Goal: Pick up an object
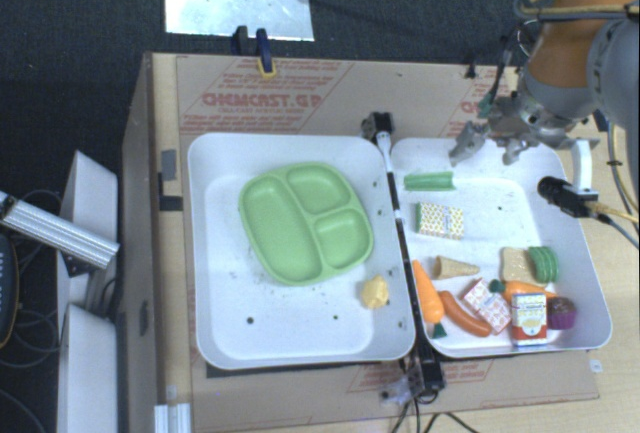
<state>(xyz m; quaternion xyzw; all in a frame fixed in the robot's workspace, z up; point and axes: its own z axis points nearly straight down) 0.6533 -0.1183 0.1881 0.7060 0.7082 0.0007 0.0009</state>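
Observation:
My gripper hangs open above the far end of the right bin, with nothing between its fingers. Just below and left of it lies a green stick-shaped piece. Further down the bin are a yellow-and-white checked block, a cone, a carrot, a red sausage, a red-and-white packet, an orange carton, a bread slice, a green ribbed vegetable and a purple piece.
The left bin holds a green divided plate and a small yellow lump near its front right corner. A raised divider separates the two bins. Cardboard lies behind them.

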